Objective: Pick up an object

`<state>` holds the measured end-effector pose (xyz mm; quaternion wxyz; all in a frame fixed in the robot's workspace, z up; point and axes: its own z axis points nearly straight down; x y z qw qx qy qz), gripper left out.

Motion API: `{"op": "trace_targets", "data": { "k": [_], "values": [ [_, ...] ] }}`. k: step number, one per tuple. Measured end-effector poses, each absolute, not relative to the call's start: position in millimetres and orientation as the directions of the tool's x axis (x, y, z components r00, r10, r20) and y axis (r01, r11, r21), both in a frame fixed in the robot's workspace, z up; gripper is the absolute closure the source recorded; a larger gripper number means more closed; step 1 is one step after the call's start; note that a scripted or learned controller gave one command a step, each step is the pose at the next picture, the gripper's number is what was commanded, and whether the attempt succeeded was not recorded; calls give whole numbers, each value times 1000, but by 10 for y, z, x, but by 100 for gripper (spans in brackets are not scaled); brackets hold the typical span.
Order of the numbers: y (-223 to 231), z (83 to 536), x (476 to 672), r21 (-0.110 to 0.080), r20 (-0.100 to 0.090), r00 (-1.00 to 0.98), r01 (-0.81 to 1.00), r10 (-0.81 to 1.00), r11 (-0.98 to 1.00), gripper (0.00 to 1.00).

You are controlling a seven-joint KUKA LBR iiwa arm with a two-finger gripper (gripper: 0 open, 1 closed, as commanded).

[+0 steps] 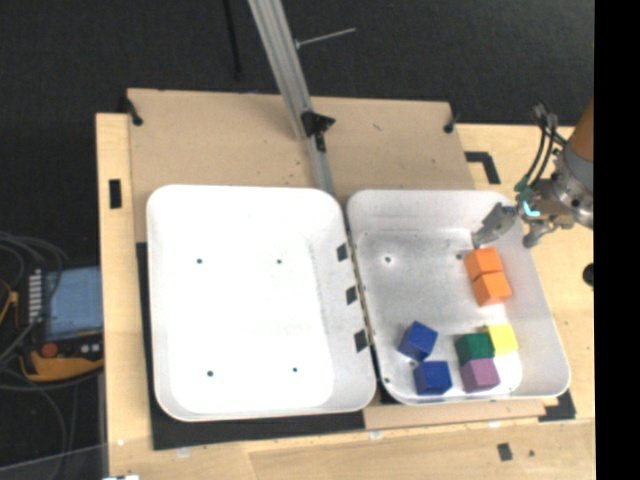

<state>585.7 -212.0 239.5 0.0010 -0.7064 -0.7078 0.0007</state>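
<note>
- Small orange wooden-looking block at right of frame: likely light, rigid; best gripped across flat opposite faces.
- Jaws of grey two-finger gripper apart, empty, just above-right of it.

- My fingers hang spread apart, holding nothing, above the right bin's far right corner.
- Below them lie two orange blocks, two blue, one green, yellow and purple.
- The left bin sits alongside on the bench.
</note>
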Motion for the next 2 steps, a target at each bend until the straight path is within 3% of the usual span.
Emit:
{"op": "trace_targets", "data": {
  "k": [1, 2],
  "values": [
    [-2123, 2422, 5864, 1, -2, -4, 1000, 1000, 4, 0],
    [-2147, 1798, 5818, -5, -1, 1, 1000, 1000, -1, 0]
  ]
}}
